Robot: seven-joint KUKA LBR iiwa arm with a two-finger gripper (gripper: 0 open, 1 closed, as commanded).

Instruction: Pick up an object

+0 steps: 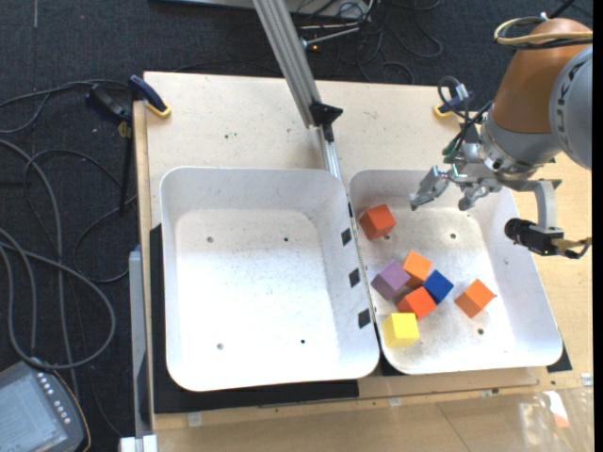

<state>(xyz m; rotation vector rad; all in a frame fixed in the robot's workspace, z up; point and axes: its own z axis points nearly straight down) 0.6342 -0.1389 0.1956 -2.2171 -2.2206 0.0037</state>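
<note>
Over the right bin (pixel 528 342) now, toward the tabletop's (pixel 236 125) far right corner: gripper (pixel 450 192) hanging above the bin's far wall, fingers spread, nothing between them. Grey arm with orange band (pixel 528 88) reaching in from the right edge.

Six cubes down in the right bin. Red-orange cube (pixel 379 221) alone near the bin's far left side, just below and left of the gripper, apart from it. Then a cluster toward the middle: orange cube (pixel 417 266) touching the purple cube (pixel 390 280) on its left, blue cube (pixel 438 286) just beside it on the right, red cube (pixel 416 301) tucked against the blue and purple ones on the near side. Yellow cube (pixel 402 329) nearest the front edge, just beside the red one. Another orange cube (pixel 476 297) sitting apart to the right of the cluster, tilted cornerwise.

Left bin (pixel 179 252) alongside, its right wall pressed against the right bin's left wall, a few dark specks on its floor. Slanted metal rail (pixel 287 50) running from the far edge down to the seam between the bins. Yellow-tipped clamps at the far left corner (pixel 149 96) and far right corner (pixel 450 98) of the tabletop. Black cables (pixel 57 205) looping on the dark floor off the left edge.
</note>
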